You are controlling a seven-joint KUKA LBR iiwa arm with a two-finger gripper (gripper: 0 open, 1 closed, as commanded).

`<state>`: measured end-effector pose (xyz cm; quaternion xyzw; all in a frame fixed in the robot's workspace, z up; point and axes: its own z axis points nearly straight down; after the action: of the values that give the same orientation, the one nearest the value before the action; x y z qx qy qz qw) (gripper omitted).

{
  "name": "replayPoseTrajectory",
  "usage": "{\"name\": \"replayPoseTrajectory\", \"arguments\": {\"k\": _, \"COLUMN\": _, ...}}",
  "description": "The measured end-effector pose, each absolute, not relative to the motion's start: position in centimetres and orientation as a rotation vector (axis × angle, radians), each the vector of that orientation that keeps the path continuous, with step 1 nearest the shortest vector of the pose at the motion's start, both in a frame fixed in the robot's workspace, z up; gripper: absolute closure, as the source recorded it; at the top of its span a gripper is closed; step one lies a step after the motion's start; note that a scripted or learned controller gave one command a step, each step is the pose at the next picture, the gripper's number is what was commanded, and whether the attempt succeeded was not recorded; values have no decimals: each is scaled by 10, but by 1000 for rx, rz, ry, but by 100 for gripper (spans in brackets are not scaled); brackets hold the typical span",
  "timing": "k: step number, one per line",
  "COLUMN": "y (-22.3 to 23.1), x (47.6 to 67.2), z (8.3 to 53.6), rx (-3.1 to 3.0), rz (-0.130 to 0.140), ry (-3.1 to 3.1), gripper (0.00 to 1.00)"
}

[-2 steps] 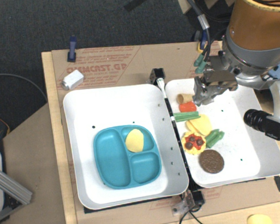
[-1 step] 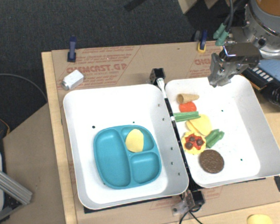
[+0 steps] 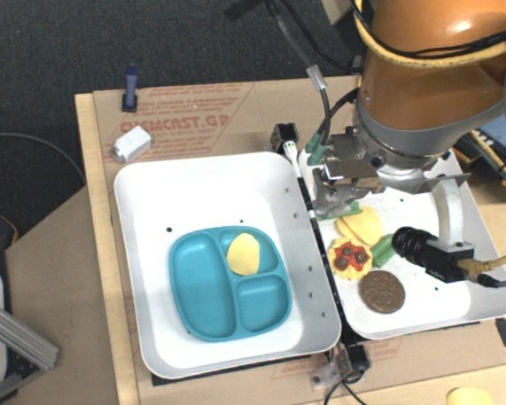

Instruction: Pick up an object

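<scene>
My gripper [image 3: 333, 197] hangs low over the far left corner of the right bin [image 3: 485, 304], just above a yellow cheese-like wedge [image 3: 362, 227]. Close in front of the wedge lie a small round pizza piece with red topping [image 3: 349, 257], a green piece [image 3: 381, 249] and a brown round cookie [image 3: 383, 291]. In the left bin [image 3: 146, 252] sits a blue divided tray [image 3: 217, 294] with a yellow lemon-like object [image 3: 244, 254] in its far right compartment. The arm's big orange and grey body hides the far part of the right bin.
The bins stand on a cardboard sheet [image 3: 191, 114]. On it, behind the left bin, lie a small white block [image 3: 132, 144] and a blue clip [image 3: 130, 89]. A yellow object [image 3: 468, 397] sits off the bench at the bottom right.
</scene>
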<state>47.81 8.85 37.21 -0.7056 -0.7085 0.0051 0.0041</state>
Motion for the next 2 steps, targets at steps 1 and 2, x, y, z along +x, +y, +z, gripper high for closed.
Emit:
{"name": "replayPoseTrajectory", "arguments": {"k": 1, "y": 124, "x": 479, "z": 411, "rx": -2217, "rz": -7, "ry": -2228, "gripper": 100}}
{"name": "replayPoseTrajectory", "arguments": {"k": 2, "y": 133, "x": 480, "z": 543, "rx": -2224, "rz": -25, "ry": -2230, "gripper": 100}}
